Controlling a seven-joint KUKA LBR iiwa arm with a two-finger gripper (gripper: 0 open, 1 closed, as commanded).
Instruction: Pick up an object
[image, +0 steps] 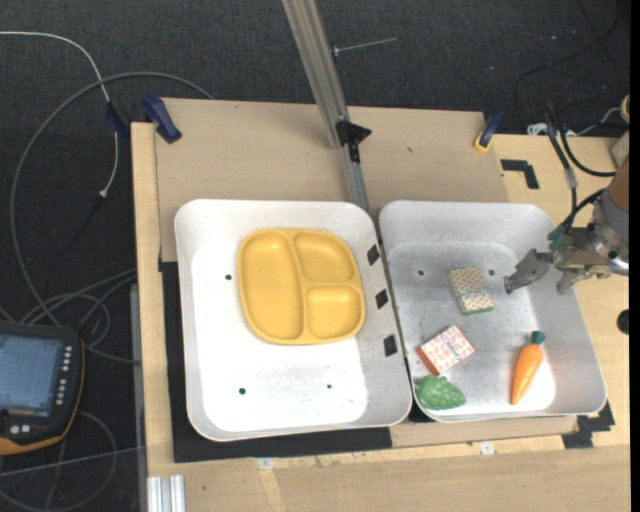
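Nearest the camera, along the front edge of the right bin (560, 300), lie a green leafy toy (440, 392) at about 7 o'clock of that bin and an orange carrot (526, 370) at about 5 o'clock, well apart. Just behind the green toy sits a small red-and-white box (446, 349). Nearer the bin's middle rests a pale patterned block (470, 290), slightly tilted. At 3 o'clock from that block, the gripper (548, 270) hangs above the bin with its two fingers spread and nothing between them; the left fingertip is near the block but apart from it. Any of the four things could be the pick. The left bin (200, 300) holds a yellow divided plate (300, 285).

Likely trouble: descending from here, the gripper could land beside the block, nudging it away and closing on air. The carrot, rounded, may roll out of a pinch.
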